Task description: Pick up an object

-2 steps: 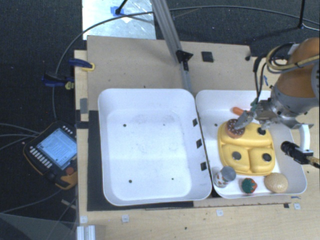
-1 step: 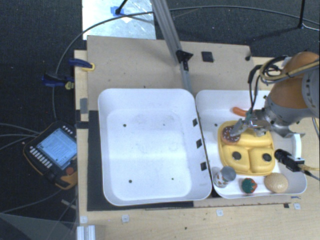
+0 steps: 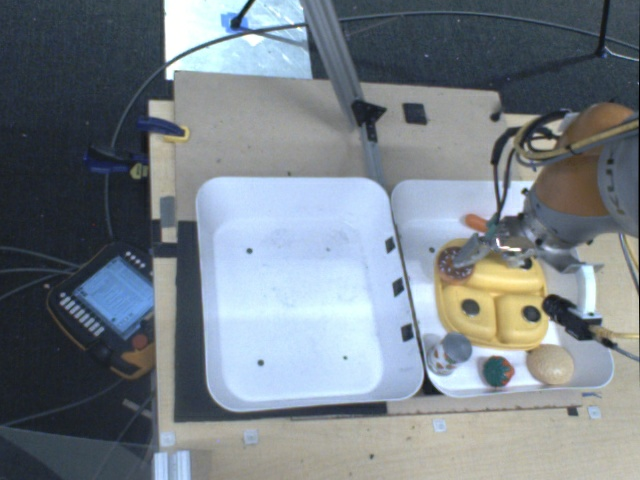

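Note:
The right bin [image 3: 420,208] holds several objects. The largest is a yellow moulded toy [image 3: 495,308] in its middle. A sprinkled doughnut [image 3: 455,261] leans at the toy's upper left, and a small orange piece [image 3: 474,222] lies just beyond it. Along the near wall sit a grey cup-like piece [image 3: 455,348], a green and red ball [image 3: 497,370] and a beige egg-shaped object [image 3: 550,365]. My gripper [image 3: 503,245] hangs low over the far edge of the yellow toy, close to the doughnut and the orange piece. I see nothing clearly between its fingers.
The left bin [image 3: 215,268] stands beside the right one, sharing a raised rim [image 3: 397,278]. A grey pole [image 3: 335,48] slants in from the back. A teach pendant [image 3: 105,308] lies left of the bench. Cables [image 3: 520,143] loop off my wrist.

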Controlling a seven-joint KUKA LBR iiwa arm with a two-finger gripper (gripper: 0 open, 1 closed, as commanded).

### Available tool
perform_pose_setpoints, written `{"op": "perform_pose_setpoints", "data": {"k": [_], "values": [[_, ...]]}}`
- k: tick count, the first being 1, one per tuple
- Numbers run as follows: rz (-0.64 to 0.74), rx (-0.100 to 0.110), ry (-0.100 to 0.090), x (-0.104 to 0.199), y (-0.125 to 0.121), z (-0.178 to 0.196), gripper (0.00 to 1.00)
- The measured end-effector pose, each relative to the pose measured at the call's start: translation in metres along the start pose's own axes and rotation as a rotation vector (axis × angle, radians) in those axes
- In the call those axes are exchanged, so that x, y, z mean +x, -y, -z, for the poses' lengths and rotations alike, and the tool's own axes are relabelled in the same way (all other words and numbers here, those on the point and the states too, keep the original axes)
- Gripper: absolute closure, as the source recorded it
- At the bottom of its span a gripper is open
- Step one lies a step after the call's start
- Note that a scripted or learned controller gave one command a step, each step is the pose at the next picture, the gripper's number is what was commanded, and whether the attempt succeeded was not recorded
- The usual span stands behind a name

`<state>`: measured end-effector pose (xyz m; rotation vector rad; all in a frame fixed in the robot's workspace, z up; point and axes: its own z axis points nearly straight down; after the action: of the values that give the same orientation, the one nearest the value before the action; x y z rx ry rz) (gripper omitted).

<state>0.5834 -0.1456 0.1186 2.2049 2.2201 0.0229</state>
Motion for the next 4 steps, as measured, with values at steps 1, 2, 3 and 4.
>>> {"op": "perform_pose_setpoints", "data": {"k": [1, 2, 3, 4], "values": [[0.007, -0.003, -0.011, 0.006, -0.003, 0.012, 1.0], [-0.003, 0.013, 0.003, -0.001, 0.001, 0.063, 1.0], [-0.003, 0.012, 0.003, -0.006, 0.007, 0.121, 1.0], [-0.002, 0.011, 0.003, -0.006, 0.004, 0.176, 1.0]]}}
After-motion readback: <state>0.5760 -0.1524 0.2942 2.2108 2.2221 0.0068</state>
